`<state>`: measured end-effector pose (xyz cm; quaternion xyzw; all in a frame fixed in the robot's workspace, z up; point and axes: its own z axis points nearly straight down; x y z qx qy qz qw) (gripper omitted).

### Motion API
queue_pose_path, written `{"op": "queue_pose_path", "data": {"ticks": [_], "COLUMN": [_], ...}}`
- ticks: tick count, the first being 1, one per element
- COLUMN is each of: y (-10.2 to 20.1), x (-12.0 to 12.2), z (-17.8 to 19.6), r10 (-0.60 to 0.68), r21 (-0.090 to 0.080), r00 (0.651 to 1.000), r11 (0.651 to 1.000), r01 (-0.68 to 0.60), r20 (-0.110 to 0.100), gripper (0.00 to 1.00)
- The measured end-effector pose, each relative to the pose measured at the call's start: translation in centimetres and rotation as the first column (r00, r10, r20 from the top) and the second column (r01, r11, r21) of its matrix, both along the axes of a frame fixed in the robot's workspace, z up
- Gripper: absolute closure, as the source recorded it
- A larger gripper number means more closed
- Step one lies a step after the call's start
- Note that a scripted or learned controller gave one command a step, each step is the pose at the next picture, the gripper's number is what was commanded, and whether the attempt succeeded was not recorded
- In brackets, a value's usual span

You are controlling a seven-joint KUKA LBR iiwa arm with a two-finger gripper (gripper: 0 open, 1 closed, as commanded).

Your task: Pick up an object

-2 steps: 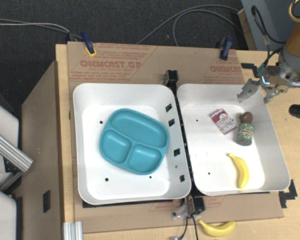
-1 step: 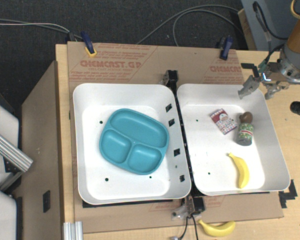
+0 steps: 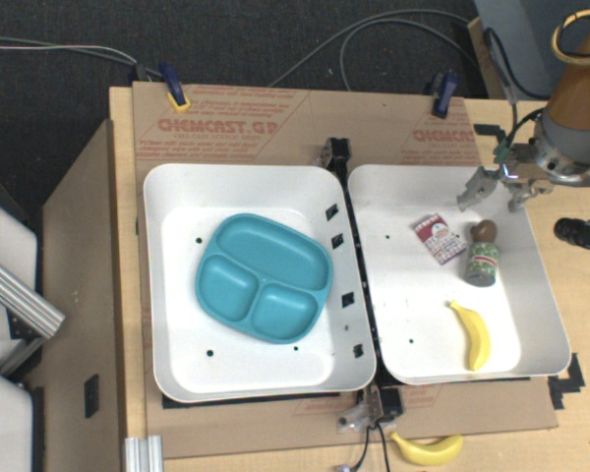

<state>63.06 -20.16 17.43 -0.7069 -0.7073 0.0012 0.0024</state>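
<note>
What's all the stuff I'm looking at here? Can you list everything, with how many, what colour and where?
bins: 2, white, side by side on the bench
divided plate: 1, teal, in the left bin
small card packet: 1, red and white, in the right bin
small bottle: 1, green with a brown top, lying beside the packet in the right bin
banana: 1, yellow, near the right bin's front edge
second banana: 1, yellow, on the bench in front of the bins
clamps: 2, blue and yellow, at the board's back edge
cables: several, grey and black, behind the bench
arm: 1, grey with an orange band, at the right
gripper: 1, open, above the right bin's far right corner
</note>
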Motion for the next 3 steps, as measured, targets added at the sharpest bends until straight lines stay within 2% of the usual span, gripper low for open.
{"op": "queue_pose_path", "data": {"ticks": [1,2,3], "y": [1.0,1.1,1.1], "x": [0.0,0.4,0.7], "z": [-4.9,-8.5,-7.0], "r10": [0.001,0.000,0.002], "r21": [0.000,-0.001,-0.002], "r00": [1.000,1.000,1.000], "r11": [1.000,1.000,1.000], "r01": [-0.001,0.000,-0.002], "r20": [0.000,0.012,0.022], "gripper": [0.00,0.00,1.00]}}
